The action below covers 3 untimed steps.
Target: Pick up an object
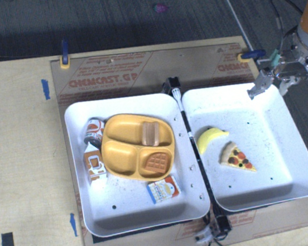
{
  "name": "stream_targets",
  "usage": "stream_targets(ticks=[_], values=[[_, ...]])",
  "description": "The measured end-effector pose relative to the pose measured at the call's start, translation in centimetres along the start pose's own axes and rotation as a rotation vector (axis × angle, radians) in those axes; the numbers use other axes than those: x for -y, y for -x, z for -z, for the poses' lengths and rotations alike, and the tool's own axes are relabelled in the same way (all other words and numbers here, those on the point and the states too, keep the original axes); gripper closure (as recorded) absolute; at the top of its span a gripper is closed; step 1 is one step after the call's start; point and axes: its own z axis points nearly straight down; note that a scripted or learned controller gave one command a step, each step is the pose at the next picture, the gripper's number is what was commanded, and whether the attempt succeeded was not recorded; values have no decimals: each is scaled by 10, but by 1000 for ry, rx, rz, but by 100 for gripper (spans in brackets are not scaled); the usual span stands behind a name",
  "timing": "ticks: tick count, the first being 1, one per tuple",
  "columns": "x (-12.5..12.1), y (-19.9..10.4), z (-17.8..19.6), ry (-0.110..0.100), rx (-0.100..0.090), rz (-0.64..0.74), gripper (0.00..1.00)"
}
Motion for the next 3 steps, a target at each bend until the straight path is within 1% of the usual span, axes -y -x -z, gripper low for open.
stream_targets(ticks=[1,2,3], values=[[10,-19,-167,-1,0,-1,0],[52,-30,-191,17,5,1,0],[112,-39,-190,18,6,-1,0]])
